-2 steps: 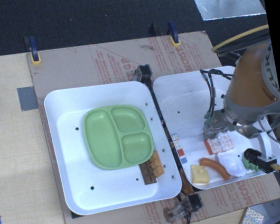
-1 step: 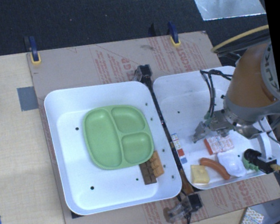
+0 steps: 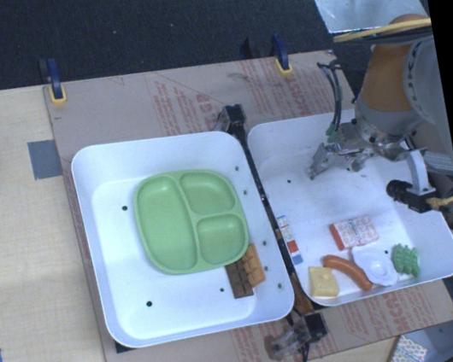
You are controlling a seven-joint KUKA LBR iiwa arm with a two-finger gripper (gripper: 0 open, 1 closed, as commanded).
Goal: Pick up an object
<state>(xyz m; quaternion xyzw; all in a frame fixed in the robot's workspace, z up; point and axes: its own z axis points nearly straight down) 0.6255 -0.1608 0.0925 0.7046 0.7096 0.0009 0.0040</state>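
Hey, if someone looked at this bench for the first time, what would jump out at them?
Probably the green divided plate in the middle of the left bin, with a brown waffle piece by its lower right edge. Next, the cluster of toy foods along the right bin's lower edge, and the gripper near that bin's top.

A robotics lab test station: two shallow white plastic bins (image 3: 161,157) sit on a brown cardboard sheet (image 3: 169,99) clamped with blue clips (image 3: 54,76) to a pale wooden table (image 3: 17,273), beside a grey-and-orange robot arm (image 3: 397,89).
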